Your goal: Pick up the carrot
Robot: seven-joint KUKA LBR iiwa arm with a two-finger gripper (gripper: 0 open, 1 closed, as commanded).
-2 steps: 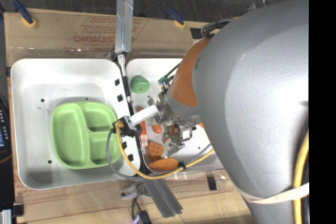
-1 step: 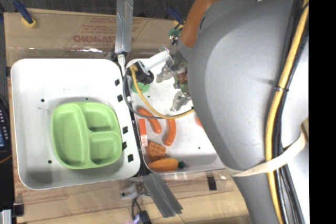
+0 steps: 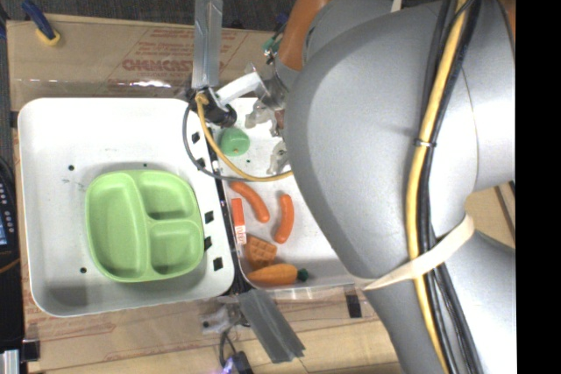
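Carrot at the right bin's bottom edge, gripper near its top — finger state impossible to tell, green plate in left bin.

Red print on cardboard sheet at far side of the left bin, upside-down & faint; can't make out the letters for sure. No other legible text or nos.

Bench: cardboard-covered, two white bins side by side on top.
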